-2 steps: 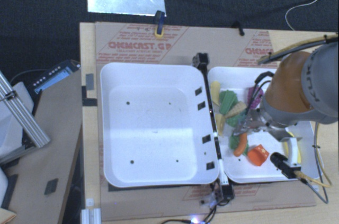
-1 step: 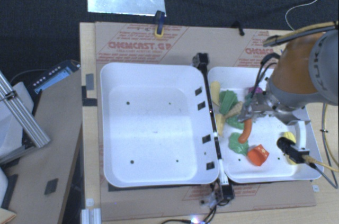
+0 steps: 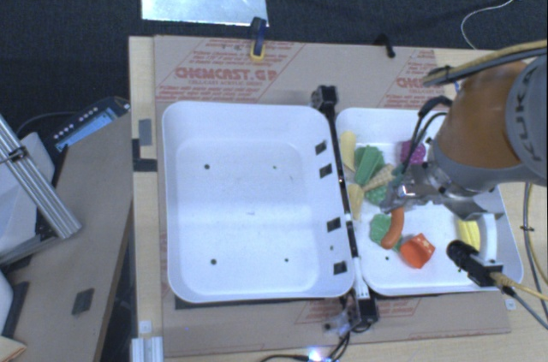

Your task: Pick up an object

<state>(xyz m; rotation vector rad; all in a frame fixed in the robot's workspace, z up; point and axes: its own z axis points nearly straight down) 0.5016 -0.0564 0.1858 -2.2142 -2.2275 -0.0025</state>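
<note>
You are at the reach-and-descend step: the gripper [image 3: 401,196] sits low over the right bin [image 3: 428,281], at the heart of the toy pile, and nothing can be seen between its fingers, so call the pick not yet made. Whether the jaws are spread or pressed together you cannot tell (the wrist hides them from above). The likeliest target is the orange carrot-like piece [image 3: 394,228], lying just at six o'clock of the gripper, beside a dark green piece [image 3: 379,226]. At twelve o'clock of the gripper lie a green leafy piece [image 3: 370,163] and a pale yellow corn-like piece [image 3: 348,149]; a red-orange block [image 3: 417,251] lies at five o'clock, and a yellow piece [image 3: 468,232] at four. The left bin [image 3: 248,198] lies at nine o'clock.

The next move, in my judgement, needs a short shift toward six and a clean closing around one piece alone.

The arm [image 3: 488,125] comes in from three o'clock, its orange band above the wrist, bent down over the bin.
</note>
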